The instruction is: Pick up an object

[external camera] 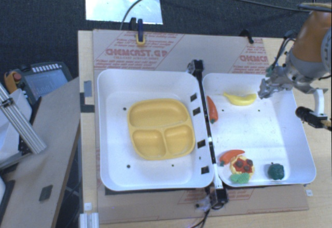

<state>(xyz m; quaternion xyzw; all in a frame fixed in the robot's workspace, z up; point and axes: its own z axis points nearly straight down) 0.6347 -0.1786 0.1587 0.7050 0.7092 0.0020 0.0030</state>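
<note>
In the right bin (pixel 290 133) lie a yellow banana (pixel 239 98) near the back, a red-orange chili pepper (pixel 212 109) along the left wall, a second red pepper (pixel 231 155), a small pizza slice with toppings (pixel 241 166) and a green broccoli piece (pixel 276 171) at the front. My gripper (pixel 265 88) hangs at the back right of that bin, just right of the banana's tip. Nothing shows between its fingertips.
The left bin (pixel 111 92) holds a yellow three-compartment tray (pixel 160 127). A black divider with clips (pixel 202 128) runs between the bins. Cardboard lies under both bins. A teach pendant (pixel 44 80) sits at the far left.
</note>
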